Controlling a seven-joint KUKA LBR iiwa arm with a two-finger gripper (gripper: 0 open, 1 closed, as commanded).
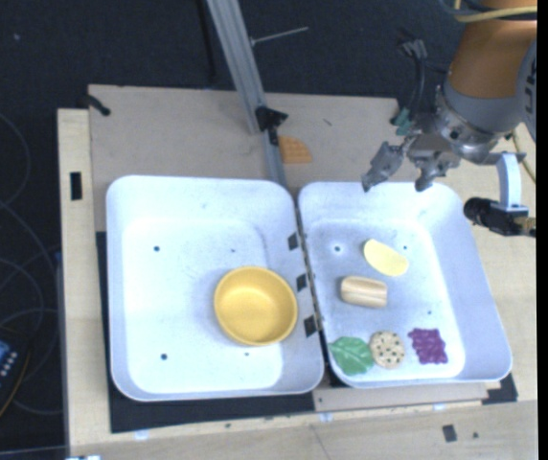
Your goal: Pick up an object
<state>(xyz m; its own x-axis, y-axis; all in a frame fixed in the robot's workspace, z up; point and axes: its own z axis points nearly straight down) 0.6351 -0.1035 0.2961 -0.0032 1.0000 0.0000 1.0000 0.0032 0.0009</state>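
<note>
The gripper (397,174) hangs over the far edge of the right bin (466,257), its two fingers (377,172) spread apart with nothing between them. Below it the bin's far part is bare; the things lie toward the middle and near side, well apart from the fingers.

Five things sit in the right bin: one pale yellow chip (385,257), one tan roll (363,291) just beside it (nearly touching), and along the near wall one green leaf (352,355), one cookie (386,349) touching the leaf, and one purple grape bunch (428,345) a little apart. The left bin (149,228) holds one yellow bowl (254,305), upright, near the shared wall.

A grey metal rail (236,56) slants down from the top to the seam between the two bins, left of the gripper. A small orange tile (294,150) lies on the bench (178,123) behind the bins.
</note>
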